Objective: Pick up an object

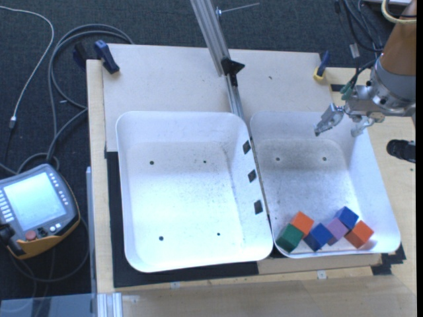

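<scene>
Overhead slanted view of bench (165, 78) w/ two shallow white bins side by side. Left bin (132, 137) shows a speckled floor w/ a few dark dots. Right bin (370, 170) holds all the blocks, clustered along its near edge at the near-right corner: green block (289, 237) at the left end, orange block (302, 222) just behind and touching it, blue block (319, 236) next along, purple block (336, 230) beside that, a second blue block (346, 216) just behind the purple one, and a second orange block (360, 234) at the right end. Blocks sit tightly packed, most touching a neighbour. Arm enters from the right, orange band above a grey wrist; gripper (342, 122) hangs over the far-right rim of the right bin, well apart from the block cluster. Its two fingers are spread apart, w/ nothing between them; left fingertip (324, 125) points down toward the bin's far wall. A slanted metal pole (210, 28) crosses the bench from the top and meets the seam betw. the bins. Blue clamp (106, 56) at the bench's far-left corner; teach pendant (36, 207) on the floor at left, w/ cables (66, 51) nearby.
</scene>
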### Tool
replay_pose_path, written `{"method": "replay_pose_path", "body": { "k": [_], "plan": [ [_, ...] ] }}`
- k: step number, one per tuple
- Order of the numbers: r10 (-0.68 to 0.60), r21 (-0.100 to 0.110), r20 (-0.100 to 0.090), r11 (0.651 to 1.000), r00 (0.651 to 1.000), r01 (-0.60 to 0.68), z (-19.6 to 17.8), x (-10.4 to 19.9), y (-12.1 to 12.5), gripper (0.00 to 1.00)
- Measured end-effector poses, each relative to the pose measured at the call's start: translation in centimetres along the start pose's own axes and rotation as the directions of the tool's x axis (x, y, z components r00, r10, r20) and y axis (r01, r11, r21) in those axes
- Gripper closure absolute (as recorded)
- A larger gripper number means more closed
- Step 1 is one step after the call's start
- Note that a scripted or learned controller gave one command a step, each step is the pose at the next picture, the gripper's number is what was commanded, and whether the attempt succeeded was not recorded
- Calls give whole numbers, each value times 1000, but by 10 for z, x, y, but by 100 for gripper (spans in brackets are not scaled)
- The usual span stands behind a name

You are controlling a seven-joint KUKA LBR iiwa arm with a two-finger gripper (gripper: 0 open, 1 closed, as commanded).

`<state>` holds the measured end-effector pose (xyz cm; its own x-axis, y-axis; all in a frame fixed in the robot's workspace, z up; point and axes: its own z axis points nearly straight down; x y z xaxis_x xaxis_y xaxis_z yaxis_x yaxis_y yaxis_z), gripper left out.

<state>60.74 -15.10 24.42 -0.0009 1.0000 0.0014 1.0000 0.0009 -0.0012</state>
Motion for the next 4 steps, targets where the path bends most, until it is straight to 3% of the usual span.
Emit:
{"method": "replay_pose_path", "body": {
  "k": [1, 2, 3, 4],
  "plan": [
    [-3, 9, -3, 1000, 1000, 3, 71, 41, -33, 0],
    [0, -5, 1, 1000, 1000, 0, 55, 38, -30, 100],
    [-1, 3, -2, 1000, 1000, 1, 44, 73, -88, 100],
    [1, -1, 0, 1000, 1000, -1, 45, 72, -86, 0]
  ]
}}
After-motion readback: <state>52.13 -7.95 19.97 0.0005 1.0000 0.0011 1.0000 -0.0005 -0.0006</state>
